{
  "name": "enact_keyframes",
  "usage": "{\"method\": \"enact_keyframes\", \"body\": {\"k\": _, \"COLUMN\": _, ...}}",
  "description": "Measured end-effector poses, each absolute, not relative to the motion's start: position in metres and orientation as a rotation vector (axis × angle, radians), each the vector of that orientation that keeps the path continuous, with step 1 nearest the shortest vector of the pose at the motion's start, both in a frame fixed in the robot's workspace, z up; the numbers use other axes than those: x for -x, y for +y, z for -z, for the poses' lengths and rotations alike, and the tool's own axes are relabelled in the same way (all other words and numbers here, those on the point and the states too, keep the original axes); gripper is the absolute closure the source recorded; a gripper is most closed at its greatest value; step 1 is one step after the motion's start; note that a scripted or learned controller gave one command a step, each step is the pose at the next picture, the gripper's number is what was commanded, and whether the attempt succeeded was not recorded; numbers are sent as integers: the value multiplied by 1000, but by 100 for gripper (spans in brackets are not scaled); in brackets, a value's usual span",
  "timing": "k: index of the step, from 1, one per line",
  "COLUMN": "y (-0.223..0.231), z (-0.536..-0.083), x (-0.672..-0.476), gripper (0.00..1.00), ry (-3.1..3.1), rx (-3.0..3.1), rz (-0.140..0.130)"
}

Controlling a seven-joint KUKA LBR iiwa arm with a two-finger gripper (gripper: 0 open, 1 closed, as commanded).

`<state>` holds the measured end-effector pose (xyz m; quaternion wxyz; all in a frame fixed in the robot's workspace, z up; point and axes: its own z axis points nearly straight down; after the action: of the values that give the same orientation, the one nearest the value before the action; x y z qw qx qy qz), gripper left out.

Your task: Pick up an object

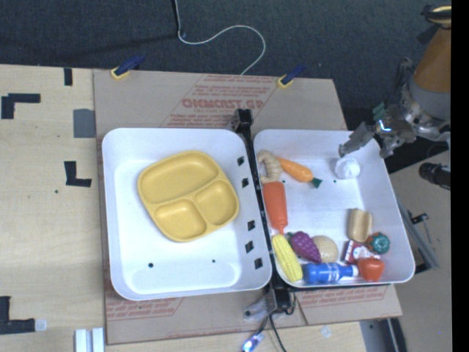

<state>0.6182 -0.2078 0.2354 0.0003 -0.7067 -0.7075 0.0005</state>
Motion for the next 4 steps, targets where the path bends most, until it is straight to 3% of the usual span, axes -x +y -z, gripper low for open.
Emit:
{"method": "enact_keyframes", "body": {"k": 1, "y": -166, "z": -304, "x": -513, "gripper": 0, "ry": -2221, "rx": 2219, "rz": 1}}
{"method": "enact_keyframes", "body": {"k": 2, "y": -167, "z": -310, "x": -517, "gripper": 100, "ry": -2223, "rx": 2217, "rz": -2}}
{"method": "enact_keyframes", "body": {"k": 3, "y": -91, "z": -345, "x": -483, "gripper": 100, "ry": -2230, "rx": 2211, "rz": 4}}
{"method": "enact_keyframes", "body": {"k": 4, "y": -2, "z": -263, "x": -482, "gripper": 100, "ry": -2225, "rx": 2204, "rz": -9}}
